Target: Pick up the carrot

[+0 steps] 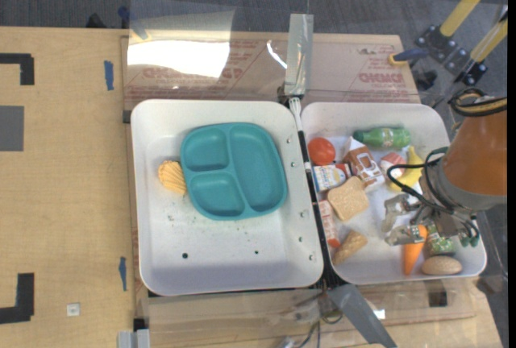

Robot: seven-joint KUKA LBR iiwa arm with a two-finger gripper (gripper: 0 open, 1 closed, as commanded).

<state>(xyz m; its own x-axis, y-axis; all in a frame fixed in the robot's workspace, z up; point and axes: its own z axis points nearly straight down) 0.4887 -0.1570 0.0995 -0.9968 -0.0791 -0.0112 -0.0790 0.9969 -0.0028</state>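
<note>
The carrot [411,257] is a small orange cone with a green top. It lies in the right bin [379,272] near the front right corner, point toward the front edge. My gripper [403,224] hangs low over the bin, just behind and left of the carrot's thick end and very close to it. The grey arm with its orange band [482,161] comes in from the right above it. The metal gripper parts overlap the carrot's top, and contact is unclear.
The right bin also holds a tan oval [441,265] beside the carrot, a bread slice [348,199], a roll [349,244], a tomato [322,150], a green bottle [381,136], a banana [407,171] and small cartons [364,163]. The left bin holds a teal divided plate [234,170] and a yellow shell [172,176].
</note>
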